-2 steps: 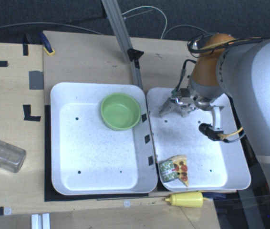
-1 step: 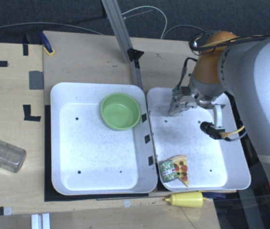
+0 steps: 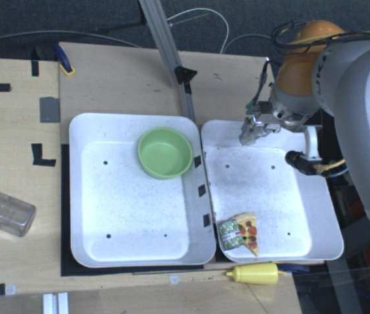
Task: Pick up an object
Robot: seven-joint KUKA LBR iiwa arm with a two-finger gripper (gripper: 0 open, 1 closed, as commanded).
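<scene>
Gripper [image 3: 250,135] of the lone arm [image 3: 342,77] is hovering over the far rim of the right bin [image 3: 316,241], close to that bin's far left corner; whether it is released or clenched cannot be told from this slanted overhead view, and nothing is showing in its grasp; the pick appears not yet begun. Nearest candidate within the same bin is the snack packet [image 3: 238,232], a small printed pouch in green with red and yellow, which is lying flat in the near left corner, just beside the wall shared with the other bin; it is sitting well apart from the gripper, almost straight toward the camera from it along that bin's left side, with its long axis running roughly across the bin and tilting slightly. Green bowl [image 3: 165,152] is resting upright in the left bin [image 3: 87,241], at its far right corner, across the dividing walls and to the gripper's left. Yellow bottle [image 3: 255,274] is lying on its side on the bench [image 3: 106,77] just outside the right bin's near edge; a clear plastic container [image 3: 2,209] is lying well off to the left of both bins; judging from this, the packet is looking the handiest target, though its closeness to the wall could be crowding a finger.
</scene>
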